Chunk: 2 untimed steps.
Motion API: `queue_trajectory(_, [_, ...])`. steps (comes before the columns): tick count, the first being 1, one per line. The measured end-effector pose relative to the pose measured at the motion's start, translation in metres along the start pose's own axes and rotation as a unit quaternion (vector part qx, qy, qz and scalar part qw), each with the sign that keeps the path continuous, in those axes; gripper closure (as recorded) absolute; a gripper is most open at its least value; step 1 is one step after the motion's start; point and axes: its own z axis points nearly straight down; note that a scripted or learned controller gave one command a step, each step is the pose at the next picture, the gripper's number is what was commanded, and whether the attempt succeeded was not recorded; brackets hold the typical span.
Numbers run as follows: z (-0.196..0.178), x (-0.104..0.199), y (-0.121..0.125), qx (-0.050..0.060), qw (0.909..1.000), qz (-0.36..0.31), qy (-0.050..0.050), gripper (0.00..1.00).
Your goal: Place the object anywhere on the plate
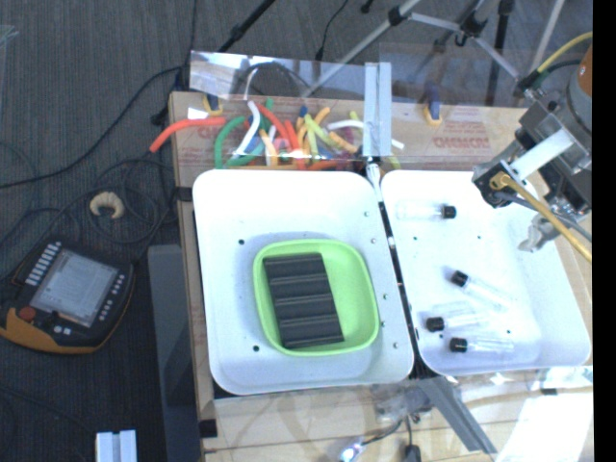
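Both bins [221,354] are white; the left one bears a lime-green plate [361,301] with a dark grey, ribbed block [302,299] lying on it. The right bin's vials [478,285] look clear with black caps, though they are small. Behind the bins lie tubes [274,135] in orange, green, yellow and white.

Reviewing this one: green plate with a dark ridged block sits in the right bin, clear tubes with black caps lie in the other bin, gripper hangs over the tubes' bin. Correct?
Not quite. The camera view shows the green plate with the dark ridged block in the left bin, not the right. The capped tubes lie in the right bin, with the gripper over it, as you said.
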Motion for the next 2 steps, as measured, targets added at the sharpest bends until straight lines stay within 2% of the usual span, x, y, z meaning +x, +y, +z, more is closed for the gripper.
queue_trajectory(1, [0.001,0.089,0.027,0.000,1.0000,-0.006,-0.001,0.00])
queue_trajectory(2, [0.002,0.177,0.003,0.001,0.9999,-0.013,-0.001,0.00])
